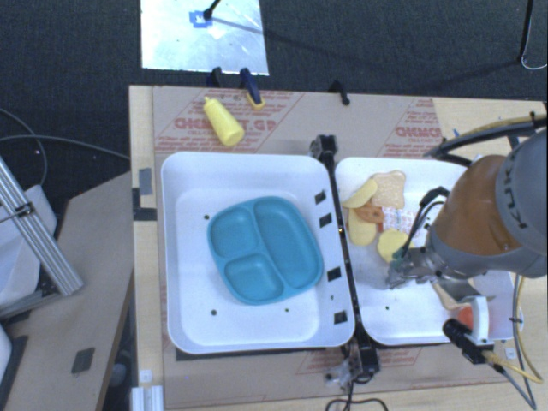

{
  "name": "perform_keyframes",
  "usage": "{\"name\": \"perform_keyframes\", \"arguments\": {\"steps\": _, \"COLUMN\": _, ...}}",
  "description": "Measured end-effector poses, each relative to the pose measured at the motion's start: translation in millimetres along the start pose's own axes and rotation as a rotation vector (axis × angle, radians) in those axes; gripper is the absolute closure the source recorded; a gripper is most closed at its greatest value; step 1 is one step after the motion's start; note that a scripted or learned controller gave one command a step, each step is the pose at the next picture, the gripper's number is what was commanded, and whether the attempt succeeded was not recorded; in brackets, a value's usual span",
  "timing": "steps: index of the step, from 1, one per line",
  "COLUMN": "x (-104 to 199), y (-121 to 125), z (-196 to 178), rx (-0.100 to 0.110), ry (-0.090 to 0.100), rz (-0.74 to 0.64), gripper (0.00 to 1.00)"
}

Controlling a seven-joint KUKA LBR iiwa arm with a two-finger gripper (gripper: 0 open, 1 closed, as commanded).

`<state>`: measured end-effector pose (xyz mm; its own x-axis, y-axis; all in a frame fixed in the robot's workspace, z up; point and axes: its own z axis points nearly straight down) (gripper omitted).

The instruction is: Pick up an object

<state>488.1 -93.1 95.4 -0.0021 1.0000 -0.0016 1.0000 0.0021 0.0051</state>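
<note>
My gripper (399, 271) hangs low in the right bin (377, 319), just below a cluster of toy food. The cluster holds a yellow round piece (391, 243) right above the gripper, a slice of toast (390, 187), a pale yellow chip-like piece (360, 193), a reddish strip (367, 214) and a small white packet (396, 220). The arm's orange band (475, 208) and grey wrist cover the bin's right side. I see nothing between the fingers.
The left bin (188, 315) holds a blue divided plate (264, 248). A yellow bottle (223, 122) lies on the cardboard behind the bins. A red and white item (469, 315) pokes out under the arm at the right bin's lower right.
</note>
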Motion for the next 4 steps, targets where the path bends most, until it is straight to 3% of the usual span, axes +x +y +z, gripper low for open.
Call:
{"name": "perform_keyframes", "arguments": {"steps": 1, "x": 76.4, "y": 0.7, "z": -94.1, "rx": -0.004, "ry": 0.005, "rz": -0.011, "gripper": 1.0}}
{"name": "perform_keyframes", "arguments": {"steps": 2, "x": 110.2, "y": 0.6, "z": -132.8, "rx": -0.001, "ry": 0.003, "rz": -0.007, "gripper": 1.0}}
{"name": "perform_keyframes", "arguments": {"steps": 3, "x": 156.7, "y": -1.1, "z": -110.0, "rx": 0.007, "ry": 0.004, "rz": -0.006, "gripper": 1.0}}
{"name": "perform_keyframes", "arguments": {"steps": 4, "x": 129.8, "y": 0.8, "z": -157.4, "rx": -0.001, "ry": 0.002, "rz": 0.003, "gripper": 1.0}}
